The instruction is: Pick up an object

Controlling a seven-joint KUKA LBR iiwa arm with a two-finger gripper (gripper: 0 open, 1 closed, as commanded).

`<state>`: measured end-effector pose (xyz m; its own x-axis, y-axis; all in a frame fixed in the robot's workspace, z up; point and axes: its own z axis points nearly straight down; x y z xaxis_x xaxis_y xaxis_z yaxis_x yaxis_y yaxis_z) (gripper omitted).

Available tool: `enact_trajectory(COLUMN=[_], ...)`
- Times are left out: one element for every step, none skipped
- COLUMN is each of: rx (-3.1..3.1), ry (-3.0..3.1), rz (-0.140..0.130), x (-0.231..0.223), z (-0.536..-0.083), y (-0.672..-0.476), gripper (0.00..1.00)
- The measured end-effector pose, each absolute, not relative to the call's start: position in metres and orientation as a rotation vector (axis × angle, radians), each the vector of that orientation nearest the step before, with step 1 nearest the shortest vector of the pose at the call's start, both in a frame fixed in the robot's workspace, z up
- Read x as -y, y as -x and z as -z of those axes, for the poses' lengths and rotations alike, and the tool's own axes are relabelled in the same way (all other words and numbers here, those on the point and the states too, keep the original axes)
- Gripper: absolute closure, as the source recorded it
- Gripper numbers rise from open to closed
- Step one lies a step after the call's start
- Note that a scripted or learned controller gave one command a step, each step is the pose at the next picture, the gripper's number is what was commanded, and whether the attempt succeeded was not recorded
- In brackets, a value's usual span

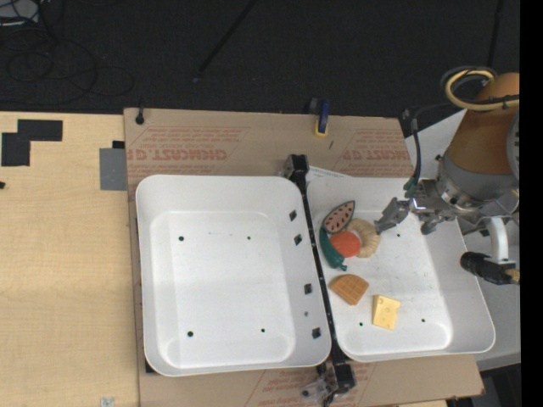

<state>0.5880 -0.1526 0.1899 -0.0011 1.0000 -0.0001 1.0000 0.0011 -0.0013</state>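
Observation:
The right bin (441, 329) holds several small objects near its left wall. A brown seeded slice (338, 217) lies furthest back, with a red ball (345, 244) and a beige piece (366, 237) just in front of it. A green curved piece (328, 253) hugs the divider. Closer to the front lie a tan wedge (349, 288) and a yellow cheese block (386, 312). My gripper (395, 213) hangs over the bin's back part, just right of the beige piece, its fingers pointing left toward the cluster.
The left bin (153, 227) sits beside the right one, with a black divider (310, 253) between them. Cardboard (212, 147) lies under both bins. A blue clamp (321, 119) stands at the back edge. The arm's orange band (484, 138) and cables fill the right side.

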Motion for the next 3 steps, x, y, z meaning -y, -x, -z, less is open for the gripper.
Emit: enact_trajectory(rx=[2.220,2.218,2.234], ry=[2.218,2.223,2.215], rz=[0.001,0.004,0.013], x=[0.114,0.116,0.037], z=[-0.086,-0.100,-0.223], y=[-0.597,-0.598,-0.592], gripper=[0.00,1.00,1.00])
